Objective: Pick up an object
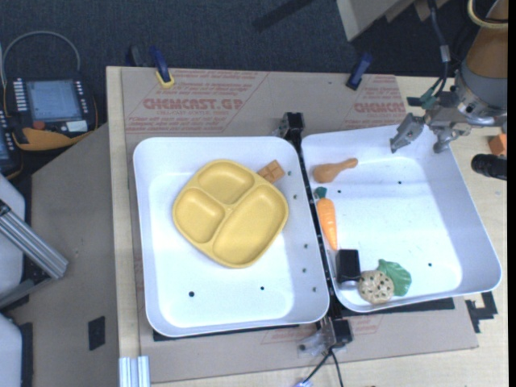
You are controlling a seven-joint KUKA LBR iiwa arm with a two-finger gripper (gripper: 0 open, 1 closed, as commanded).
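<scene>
Taking the right bin (476,248) as the landmark, the nearest things sit in its front left corner: a round tan cookie-like piece (372,286) touching a green leafy toy (397,276) on its right, with a small black block (347,264) just behind and to the left of the cookie. Further back along the bin's left wall lies the toy carrot (326,222), its long axis running front to back, green stem end pointing away toward the bin's rear. Beyond the carrot, near the rear left of the bin, rests a tan drumstick-shaped piece (334,169), its long axis running roughly left to right, the thick end toward the bin's left wall and the thin end aimed at the bin's middle.

At the far right rear corner of that bin hangs the gripper (423,135), its two fingers spread apart with nothing between them, poised over the rear rim. No object lies under it.

The move ahead turns on this: every candidate lies to the left of the claw, toward the bin's left wall. The drumstick is the nearest, roughly level with the claw in depth and straight across the bin's rear; the carrot and the front cluster are well apart from it, nearer the front. In the other bin, left of the landmark, a yellow divided plate (230,212) and a small brown block (272,171) lie farther off.
</scene>
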